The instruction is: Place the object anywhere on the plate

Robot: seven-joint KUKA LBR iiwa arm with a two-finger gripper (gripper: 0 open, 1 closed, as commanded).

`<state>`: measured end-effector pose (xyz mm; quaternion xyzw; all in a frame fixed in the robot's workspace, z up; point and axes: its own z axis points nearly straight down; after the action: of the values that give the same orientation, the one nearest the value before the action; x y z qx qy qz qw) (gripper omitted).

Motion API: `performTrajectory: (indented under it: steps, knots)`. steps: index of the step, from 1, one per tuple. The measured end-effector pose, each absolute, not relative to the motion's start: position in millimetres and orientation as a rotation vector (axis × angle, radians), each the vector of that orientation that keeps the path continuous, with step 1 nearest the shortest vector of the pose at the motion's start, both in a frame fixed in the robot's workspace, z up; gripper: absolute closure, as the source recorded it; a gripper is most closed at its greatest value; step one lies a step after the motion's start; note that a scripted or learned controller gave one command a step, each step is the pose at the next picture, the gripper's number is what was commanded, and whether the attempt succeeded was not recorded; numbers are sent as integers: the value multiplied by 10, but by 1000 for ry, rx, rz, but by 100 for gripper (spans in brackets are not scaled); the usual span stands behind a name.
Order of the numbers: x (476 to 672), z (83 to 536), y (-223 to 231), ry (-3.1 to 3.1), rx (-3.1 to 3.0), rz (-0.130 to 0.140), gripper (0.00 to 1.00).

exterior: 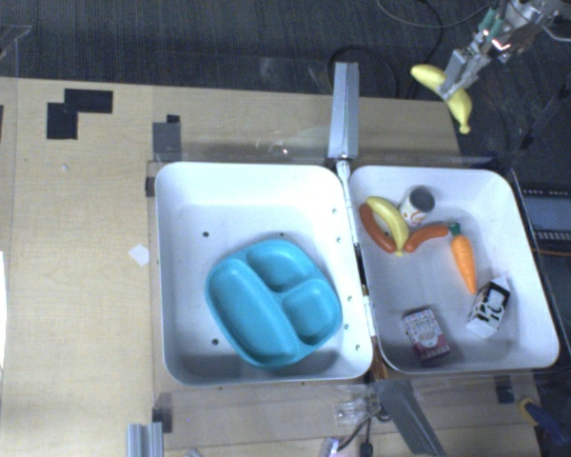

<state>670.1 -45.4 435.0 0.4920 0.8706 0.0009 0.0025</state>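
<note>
The jaws are closed on a curved yellow banana point(444, 88), gripping it about midway along, so one end sticks out toward nine o'clock and the other droops toward five o'clock; the two-finger gripper point(460, 69) hangs high in the frame at roughly one o'clock, above and beyond the far rim of the right-hand shallow white bin point(538, 284), over the dark floor rather than over either bin. The grey arm comes in from the upper right corner.

The divided turquoise plastic plate point(271, 300) with three compartments lies in the left-hand shallow white bin point(186, 255), toward that bin's five o'clock, well apart from the held banana.

In the right bin, at its eleven o'clock, a second yellow banana point(388, 219) lies across a reddish-orange sausage-shaped toy point(411, 239), touching it. Just beside them at twelve o'clock sits a small round grey-and-white can point(420, 201). An orange toy carrot with a green tip point(462, 258) lies near the middle, pointing toward six o'clock. A white carton with black markings point(489, 307) sits at four o'clock, and a small dark red box point(425, 334) at six o'clock
</note>
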Motion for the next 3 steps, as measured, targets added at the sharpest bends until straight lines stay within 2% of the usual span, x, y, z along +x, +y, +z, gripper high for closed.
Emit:
performTrajectory:
  steps: [1,2,3]
  knots:
    - [6701,4352,-454,2730,1543,3,0]
    - [6721,4463,-444,2729,1534,6,100]
    - [6702,4355,-368,2812,1388,3,100]
